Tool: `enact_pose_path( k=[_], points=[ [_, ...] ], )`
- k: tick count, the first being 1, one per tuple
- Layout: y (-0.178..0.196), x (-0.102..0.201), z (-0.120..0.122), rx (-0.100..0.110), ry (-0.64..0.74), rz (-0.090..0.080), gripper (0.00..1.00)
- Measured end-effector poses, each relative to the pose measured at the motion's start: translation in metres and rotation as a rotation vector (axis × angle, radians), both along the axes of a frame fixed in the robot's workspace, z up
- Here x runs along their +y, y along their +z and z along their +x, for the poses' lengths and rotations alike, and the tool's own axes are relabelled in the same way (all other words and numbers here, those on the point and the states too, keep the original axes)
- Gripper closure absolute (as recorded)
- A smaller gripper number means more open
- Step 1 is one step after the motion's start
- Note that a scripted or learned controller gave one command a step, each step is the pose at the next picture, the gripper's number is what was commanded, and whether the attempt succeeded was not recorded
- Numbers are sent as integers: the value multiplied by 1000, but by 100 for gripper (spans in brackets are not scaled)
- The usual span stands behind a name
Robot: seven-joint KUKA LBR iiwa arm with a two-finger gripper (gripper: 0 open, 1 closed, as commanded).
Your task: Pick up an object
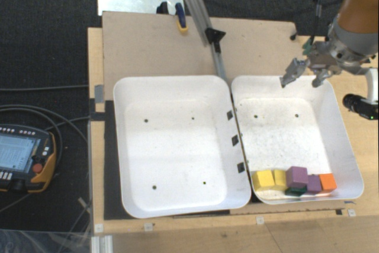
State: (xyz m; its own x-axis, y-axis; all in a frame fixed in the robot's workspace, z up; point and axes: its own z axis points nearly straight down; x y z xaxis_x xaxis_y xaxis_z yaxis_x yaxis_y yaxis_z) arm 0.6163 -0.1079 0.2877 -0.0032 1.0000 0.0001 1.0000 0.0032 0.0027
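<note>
Several small blocks lie bunched along the near edge of the right bin (340,121): a yellow block (264,179), a purple block (297,175), a dark green block (295,190), a lighter purple block (313,184) and an orange block (327,182). My gripper (304,74) hangs open above the far rim of the right bin, well away from the blocks, with nothing between its two fingers (290,74).
The left bin (127,145) sits beside the right one, joined by black clips at the shared rim. A grey pole (195,3) slants across the back of the bench. A teach pendant (23,157) lies on the floor at left.
</note>
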Motion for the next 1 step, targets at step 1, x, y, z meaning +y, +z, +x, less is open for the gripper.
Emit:
enact_pose_path(
  k=[1],
  points=[
    [0, -12, -78, 4, -6, 0, 0]
  ],
)
